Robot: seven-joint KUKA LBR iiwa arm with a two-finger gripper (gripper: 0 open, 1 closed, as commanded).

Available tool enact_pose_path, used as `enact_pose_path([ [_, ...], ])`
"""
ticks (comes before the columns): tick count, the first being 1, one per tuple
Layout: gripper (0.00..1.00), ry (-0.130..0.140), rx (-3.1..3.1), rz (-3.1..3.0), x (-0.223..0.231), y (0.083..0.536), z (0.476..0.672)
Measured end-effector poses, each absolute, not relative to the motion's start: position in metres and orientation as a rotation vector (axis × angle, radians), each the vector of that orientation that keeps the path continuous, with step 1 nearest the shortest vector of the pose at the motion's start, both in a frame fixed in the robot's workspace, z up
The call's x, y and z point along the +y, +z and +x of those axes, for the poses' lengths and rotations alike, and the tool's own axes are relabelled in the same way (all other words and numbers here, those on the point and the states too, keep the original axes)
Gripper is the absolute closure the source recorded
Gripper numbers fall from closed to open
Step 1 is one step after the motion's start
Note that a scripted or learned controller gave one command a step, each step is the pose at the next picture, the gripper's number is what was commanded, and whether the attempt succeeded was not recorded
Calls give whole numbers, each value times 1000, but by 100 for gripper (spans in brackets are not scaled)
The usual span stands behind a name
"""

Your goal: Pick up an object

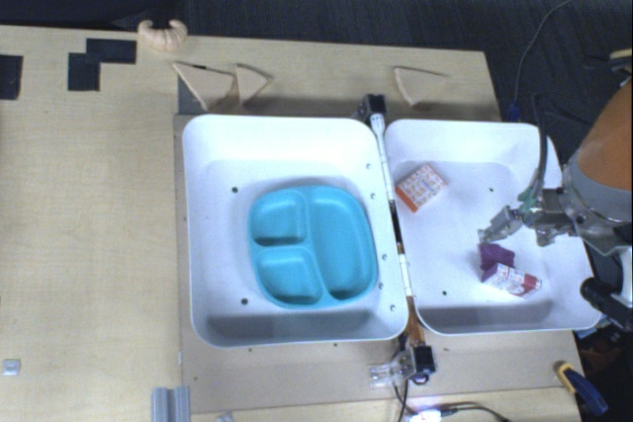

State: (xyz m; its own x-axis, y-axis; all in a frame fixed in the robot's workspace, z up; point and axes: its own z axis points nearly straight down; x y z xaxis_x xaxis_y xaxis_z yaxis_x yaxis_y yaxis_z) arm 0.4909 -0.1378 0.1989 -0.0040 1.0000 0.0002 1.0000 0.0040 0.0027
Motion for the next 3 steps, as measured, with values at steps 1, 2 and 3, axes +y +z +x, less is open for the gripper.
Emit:
enact_pose_path([
  [1, 0, 10, 2219, 2212, -119, 88, 490],
  [2, 100, 14, 2216, 2209, -119, 99, 492],
  [3, 100, 7, 2229, 2214, 34, 185, 517],
])
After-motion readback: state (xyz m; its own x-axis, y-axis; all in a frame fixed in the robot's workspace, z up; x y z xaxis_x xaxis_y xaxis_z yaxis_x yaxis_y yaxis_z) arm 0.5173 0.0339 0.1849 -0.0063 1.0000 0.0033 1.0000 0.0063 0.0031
